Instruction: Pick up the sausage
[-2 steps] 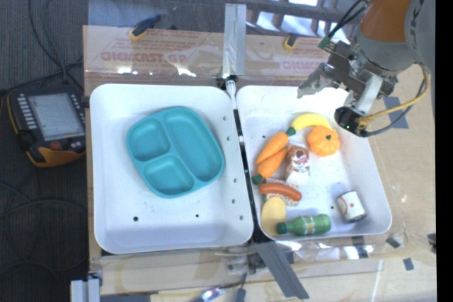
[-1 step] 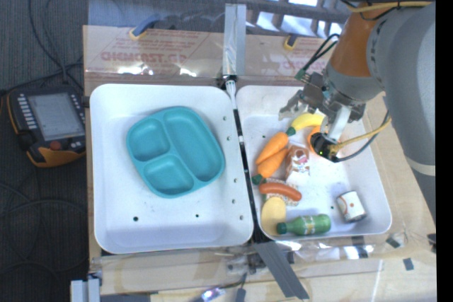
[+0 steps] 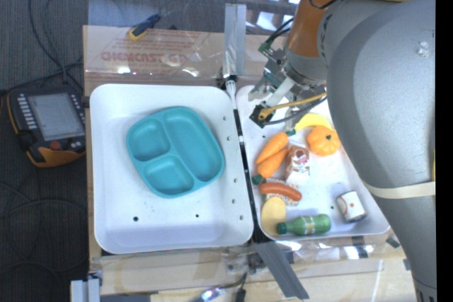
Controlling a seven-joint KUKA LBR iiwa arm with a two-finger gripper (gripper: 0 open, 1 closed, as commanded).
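Low in the right bin [image 3: 322, 184], sausage [image 3: 280, 190] beside a red-labelled carton [image 3: 299, 161], writing illegible; jaws' spread indiscernible

the brown bench [image 3: 170, 56] carries two shallow white bins side by side, the left bin [image 3: 106, 173] and the right bin [image 3: 373, 221]; a small yellow-and-blue tool [image 3: 145, 25] lies at its far edge.

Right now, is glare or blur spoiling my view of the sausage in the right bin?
In the camera view the sausage is evenly lit and fairly sharp, with no glare on it; in the same camera view, bright reflections sit on the shiny sheet at the top and just in front of the right bin; the arm looms large over that bin's right side.
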